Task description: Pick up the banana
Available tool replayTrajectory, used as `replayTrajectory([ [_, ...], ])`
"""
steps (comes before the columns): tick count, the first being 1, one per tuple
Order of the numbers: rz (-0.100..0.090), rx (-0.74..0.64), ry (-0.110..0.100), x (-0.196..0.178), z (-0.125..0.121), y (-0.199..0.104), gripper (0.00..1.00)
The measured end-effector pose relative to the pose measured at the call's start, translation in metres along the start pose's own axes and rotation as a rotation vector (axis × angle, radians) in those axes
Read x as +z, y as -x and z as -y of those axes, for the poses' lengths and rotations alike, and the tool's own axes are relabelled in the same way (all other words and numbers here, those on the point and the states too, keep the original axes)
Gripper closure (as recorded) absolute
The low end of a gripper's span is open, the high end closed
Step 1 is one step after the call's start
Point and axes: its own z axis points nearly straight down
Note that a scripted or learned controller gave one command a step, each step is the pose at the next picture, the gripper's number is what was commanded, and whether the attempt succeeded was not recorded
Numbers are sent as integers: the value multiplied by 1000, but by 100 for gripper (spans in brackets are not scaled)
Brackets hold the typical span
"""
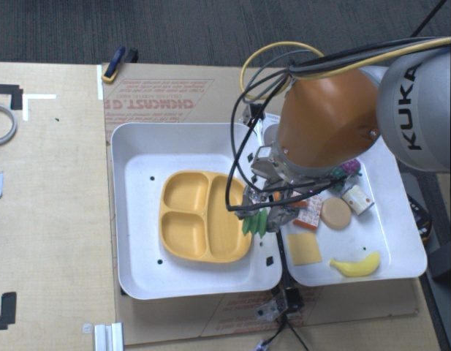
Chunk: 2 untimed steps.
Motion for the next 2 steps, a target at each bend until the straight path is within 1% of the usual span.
replayTrajectory([
  [1, 2, 138, -1, 0, 52, 48, 100],
  [2, 2, -12, -2, -27, 99, 17, 100],
])
